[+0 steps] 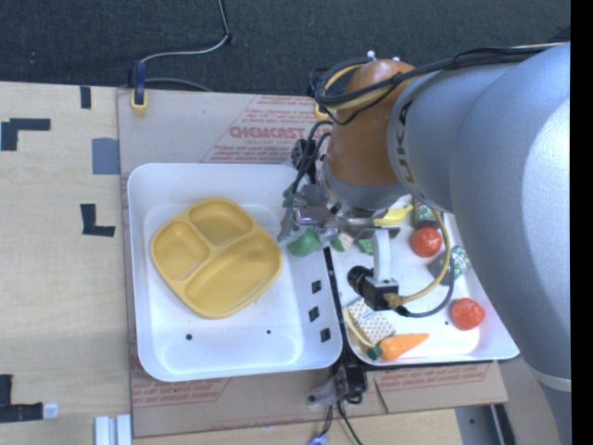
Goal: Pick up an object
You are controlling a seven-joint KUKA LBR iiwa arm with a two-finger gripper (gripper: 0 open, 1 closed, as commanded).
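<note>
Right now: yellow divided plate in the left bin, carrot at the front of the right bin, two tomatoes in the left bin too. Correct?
One error. In the camera view the two tomatoes lie in the right bin, not the left. The rest holds: the yellow divided plate sits in the left bin, and the carrot lies at the front of the right bin.

Dark carpet (111,17) behind; wooden bench (56,276); cardboard sheet (213,128).

Even bright overhead light, soft shadows, arm (482,156) slightly blurred up close.
</note>
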